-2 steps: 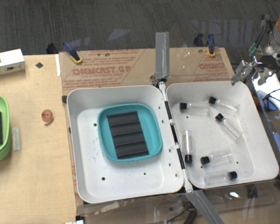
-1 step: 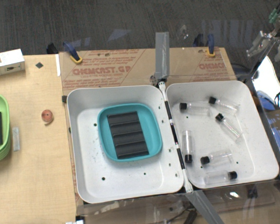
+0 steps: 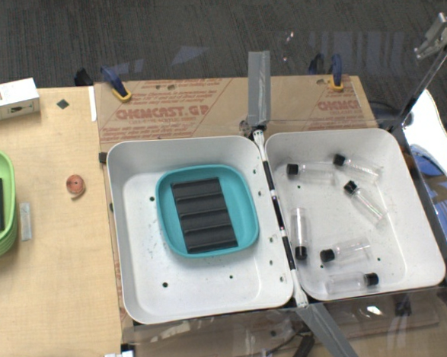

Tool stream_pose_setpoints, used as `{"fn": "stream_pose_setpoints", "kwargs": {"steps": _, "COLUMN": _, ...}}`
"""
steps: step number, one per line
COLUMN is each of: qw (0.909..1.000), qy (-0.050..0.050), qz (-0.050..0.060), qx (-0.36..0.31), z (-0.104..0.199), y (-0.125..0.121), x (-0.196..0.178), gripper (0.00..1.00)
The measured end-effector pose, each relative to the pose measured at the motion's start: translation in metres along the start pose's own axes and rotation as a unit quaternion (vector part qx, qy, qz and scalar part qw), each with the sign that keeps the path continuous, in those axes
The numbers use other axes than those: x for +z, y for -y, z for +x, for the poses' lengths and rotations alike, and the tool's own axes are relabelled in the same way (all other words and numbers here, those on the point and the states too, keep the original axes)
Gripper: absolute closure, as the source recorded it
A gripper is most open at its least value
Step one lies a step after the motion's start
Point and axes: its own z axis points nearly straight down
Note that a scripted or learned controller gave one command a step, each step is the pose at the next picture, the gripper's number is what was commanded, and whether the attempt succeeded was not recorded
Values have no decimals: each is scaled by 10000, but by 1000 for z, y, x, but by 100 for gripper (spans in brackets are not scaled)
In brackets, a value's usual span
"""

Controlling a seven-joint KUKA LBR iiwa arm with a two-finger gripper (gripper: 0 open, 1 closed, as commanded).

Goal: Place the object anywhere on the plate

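Observation:
A teal square plate (image 3: pixel 244 210) with rounded corners lies in the left white bin (image 3: pixel 139 279), slightly left of that bin's middle. A black ridged block (image 3: pixel 203 213) covers the plate's centre. Several clear plastic tubes with black caps lie scattered in the right white bin (image 3: pixel 410 222). One tube (image 3: pixel 312 172) lies near the top left, another tube (image 3: pixel 299 233) runs along the left wall, and a third tube (image 3: pixel 350 282) rests near the front rim. The rest of the tubes lie between these, all flat on the bin floor.
A grey divider strip (image 3: pixel 260 87) stands behind the seam between the bins, on brown cardboard (image 3: pixel 180 108). On the wooden bench at the left are a green tray (image 3: pixel 0 205), a small brown disc (image 3: pixel 74 184) and a white box (image 3: pixel 4 99).

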Motion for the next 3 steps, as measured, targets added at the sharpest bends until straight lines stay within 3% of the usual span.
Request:
{"fn": "stream_pose_setpoints", "kwargs": {"steps": 1, "qw": 9998, "qy": 0, "qz": -3, "qx": -208, "z": -5, "y": 0, "x": 0, "gripper": 0}}
{"fn": "stream_pose_setpoints", "kwargs": {"steps": 2, "qw": 9998, "qy": -3, "qz": -9, "qx": 221, "z": -6, "y": 0, "x": -1, "gripper": 0}}
{"fn": "stream_pose_setpoints", "kwargs": {"steps": 3, "qw": 9993, "qy": -4, "qz": 7, "qx": -381, "z": -3, "y": 0, "x": 1, "gripper": 0}}
